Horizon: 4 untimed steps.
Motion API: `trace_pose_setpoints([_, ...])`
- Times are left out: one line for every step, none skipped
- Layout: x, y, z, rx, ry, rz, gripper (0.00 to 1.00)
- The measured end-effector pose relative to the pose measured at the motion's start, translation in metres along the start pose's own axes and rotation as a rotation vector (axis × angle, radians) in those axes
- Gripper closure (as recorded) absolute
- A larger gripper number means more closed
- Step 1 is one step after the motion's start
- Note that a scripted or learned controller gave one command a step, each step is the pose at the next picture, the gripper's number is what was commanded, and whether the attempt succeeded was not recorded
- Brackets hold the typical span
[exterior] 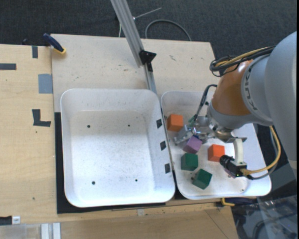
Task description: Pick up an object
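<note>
Camera view: the grey two-finger gripper (pixel 188 133) hangs low in the right shallow white plastic bin (pixel 254 183), its jaws beside the small purple cube (pixel 193 144) near the bin's middle; whether they are parted I cannot tell.

No writing, label, brand or number can be read anywhere. The grey tape patches on the worktop (pixel 20 133) carry no letters. The blocks bear no marks either.
</note>
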<state>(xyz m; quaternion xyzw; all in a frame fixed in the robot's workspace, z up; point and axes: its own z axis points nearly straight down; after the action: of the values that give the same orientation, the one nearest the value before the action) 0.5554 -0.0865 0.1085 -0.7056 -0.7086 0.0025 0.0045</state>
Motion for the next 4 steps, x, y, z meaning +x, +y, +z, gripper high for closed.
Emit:
trace_pose_setpoints([-0.003,0.001,-0.014,-0.006,-0.002,0.003,1.00])
trace_pose_setpoints([-0.001,0.025,-0.088,-0.017,-0.004,0.002,1.00])
trace_pose_setpoints([0.002,0.030,-0.083,-0.009,-0.003,0.004,1.00])
trace_pose_setpoints([-0.015,0.070,0.019,-0.009,-0.005,0.002,1.00])
